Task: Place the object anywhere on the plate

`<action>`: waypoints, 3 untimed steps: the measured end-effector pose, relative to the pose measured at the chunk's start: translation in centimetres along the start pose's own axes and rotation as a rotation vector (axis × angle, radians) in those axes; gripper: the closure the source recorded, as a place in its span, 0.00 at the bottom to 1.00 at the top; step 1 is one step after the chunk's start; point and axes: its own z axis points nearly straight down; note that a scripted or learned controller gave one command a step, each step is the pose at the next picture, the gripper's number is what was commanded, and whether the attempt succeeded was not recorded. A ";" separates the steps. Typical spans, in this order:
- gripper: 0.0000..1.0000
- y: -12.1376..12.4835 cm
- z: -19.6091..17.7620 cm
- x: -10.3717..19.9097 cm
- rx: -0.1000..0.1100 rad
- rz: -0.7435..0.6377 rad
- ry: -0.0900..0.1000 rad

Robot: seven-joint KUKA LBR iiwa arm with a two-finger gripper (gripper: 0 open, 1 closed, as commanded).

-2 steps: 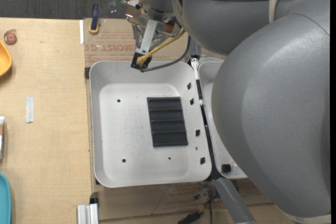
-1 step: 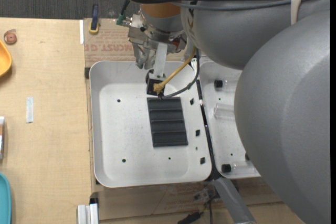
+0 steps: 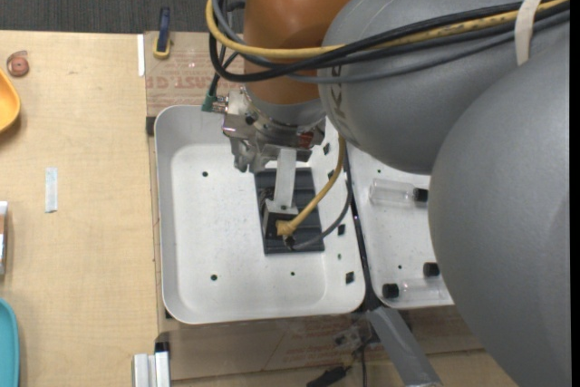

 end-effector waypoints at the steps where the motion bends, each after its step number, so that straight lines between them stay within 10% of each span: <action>1: 1.00 5.1 11.2 0.8 0.000 -0.468 0.002; 2: 1.00 11.6 15.2 0.8 -0.005 -0.897 0.002; 3: 1.00 9.3 6.5 0.1 -0.006 -1.057 0.001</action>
